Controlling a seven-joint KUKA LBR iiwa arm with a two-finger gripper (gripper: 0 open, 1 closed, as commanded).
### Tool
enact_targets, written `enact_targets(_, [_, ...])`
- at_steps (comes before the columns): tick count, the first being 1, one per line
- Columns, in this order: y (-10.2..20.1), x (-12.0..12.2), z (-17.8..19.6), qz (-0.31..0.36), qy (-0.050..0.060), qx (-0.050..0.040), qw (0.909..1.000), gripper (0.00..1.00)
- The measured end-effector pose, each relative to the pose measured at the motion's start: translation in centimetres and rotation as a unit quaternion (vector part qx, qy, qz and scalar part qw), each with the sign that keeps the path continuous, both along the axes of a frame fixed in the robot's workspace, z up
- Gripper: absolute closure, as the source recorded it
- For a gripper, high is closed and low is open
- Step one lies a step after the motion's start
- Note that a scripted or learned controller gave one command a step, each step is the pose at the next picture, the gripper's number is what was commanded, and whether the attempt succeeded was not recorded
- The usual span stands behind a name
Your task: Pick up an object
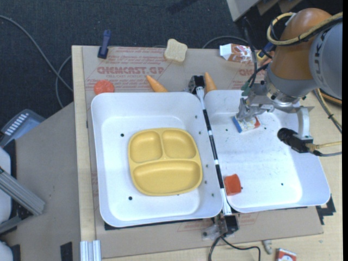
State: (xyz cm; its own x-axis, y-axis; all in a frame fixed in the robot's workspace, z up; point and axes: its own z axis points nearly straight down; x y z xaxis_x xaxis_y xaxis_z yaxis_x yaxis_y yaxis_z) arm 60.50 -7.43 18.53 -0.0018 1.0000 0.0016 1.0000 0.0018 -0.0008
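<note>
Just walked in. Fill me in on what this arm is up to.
The arm's gripper is down in the right bin, at its far end, right over a small flat item with blue and red on it. Whether it has hold of that item can't be made out. An orange block lies near the bin's front left corner. The left bin holds a yellow divided plate.

right bin [304,192]: open floor mid and front | orange block [232,184] by divider | left bin [109,145]: yellow tray [164,161] fills centre
</note>
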Motion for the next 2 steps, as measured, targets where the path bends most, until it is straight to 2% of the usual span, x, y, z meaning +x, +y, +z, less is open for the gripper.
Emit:
enact_targets(1, [-0.1, 0.0, -0.1, -0.001, 0.001, -0.0003, 1.0, 0.0])
enact_targets(2, [-6.3, 4.2, -2.3, -0.001, -0.001, -0.0018, 1.0, 0.0])
